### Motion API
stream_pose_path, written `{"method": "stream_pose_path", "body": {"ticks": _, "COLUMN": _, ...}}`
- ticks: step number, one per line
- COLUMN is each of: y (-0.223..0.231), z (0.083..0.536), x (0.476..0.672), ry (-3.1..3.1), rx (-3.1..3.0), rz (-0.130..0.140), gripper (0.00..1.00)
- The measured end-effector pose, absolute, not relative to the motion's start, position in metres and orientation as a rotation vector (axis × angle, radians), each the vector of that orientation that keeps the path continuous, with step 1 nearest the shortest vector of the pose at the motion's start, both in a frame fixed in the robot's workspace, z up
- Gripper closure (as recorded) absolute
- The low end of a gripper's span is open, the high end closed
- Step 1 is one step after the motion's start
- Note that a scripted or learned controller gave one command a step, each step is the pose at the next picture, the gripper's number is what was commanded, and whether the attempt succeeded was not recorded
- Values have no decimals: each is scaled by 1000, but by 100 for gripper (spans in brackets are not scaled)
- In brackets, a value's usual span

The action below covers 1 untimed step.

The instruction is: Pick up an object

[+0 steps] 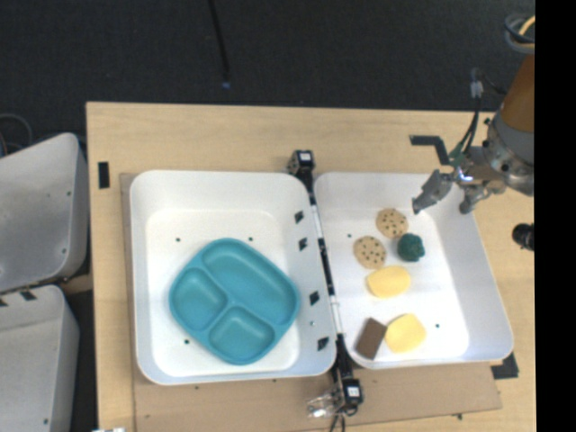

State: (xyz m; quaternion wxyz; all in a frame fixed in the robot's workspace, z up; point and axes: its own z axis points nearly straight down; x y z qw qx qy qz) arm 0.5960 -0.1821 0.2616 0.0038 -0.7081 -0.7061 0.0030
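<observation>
In the right white bin [468, 268] lie two round speckled cookies [391, 222], a dark green ball [411, 247], two yellow lumps [388, 283] and a brown block [371, 338], while the left white bin [153, 241] holds a teal compartment plate [234, 300]. The claw [447, 194] hangs over the right bin's far edge with fingers apart, holding nothing, its arm cut off at the right. Both bins sit on a pale wooden desk [225, 138] above dark floor.

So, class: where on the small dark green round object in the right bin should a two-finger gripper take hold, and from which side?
Probably from straight above, closing across the middle of the small dark green round object. It looks compact and rounded, so its widest part suits the fingers. One round tan speckled cookie lies close on its upper left, so set the fingers along the other diagonal.
</observation>
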Motion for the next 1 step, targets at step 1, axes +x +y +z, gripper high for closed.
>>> {"method": "stream_pose_path", "body": {"ticks": 1, "y": -182, "z": 268, "x": 598, "ry": -2223, "rx": -2223, "rz": 0, "gripper": 0}}
